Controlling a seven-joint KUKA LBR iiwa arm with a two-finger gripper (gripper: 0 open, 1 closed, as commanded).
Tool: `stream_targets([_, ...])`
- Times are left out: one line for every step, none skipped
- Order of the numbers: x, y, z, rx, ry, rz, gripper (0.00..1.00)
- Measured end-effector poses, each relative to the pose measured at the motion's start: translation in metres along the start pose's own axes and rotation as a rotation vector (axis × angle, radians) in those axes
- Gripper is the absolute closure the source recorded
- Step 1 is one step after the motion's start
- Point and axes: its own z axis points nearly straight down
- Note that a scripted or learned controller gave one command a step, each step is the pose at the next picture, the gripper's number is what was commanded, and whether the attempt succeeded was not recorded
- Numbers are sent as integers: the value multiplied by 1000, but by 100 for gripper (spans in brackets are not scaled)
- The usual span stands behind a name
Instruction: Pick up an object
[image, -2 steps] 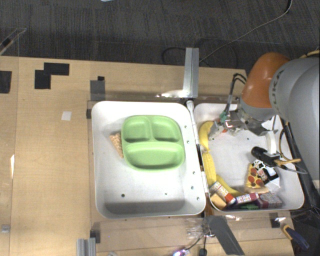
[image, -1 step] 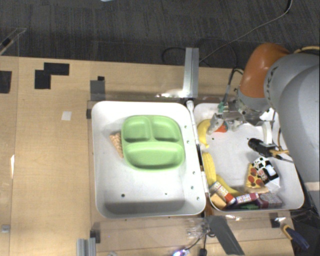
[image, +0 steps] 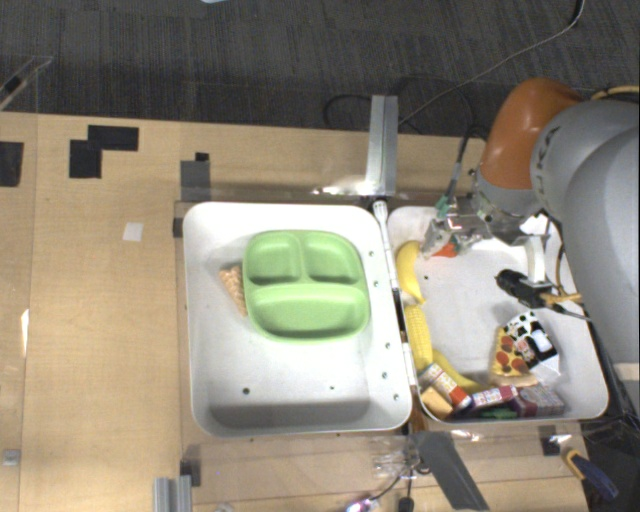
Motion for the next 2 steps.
stream_targets([47, 6, -85, -9, 5, -2, 100])
stream_targets([48, 6, -96, -11, 4, -7, 100])
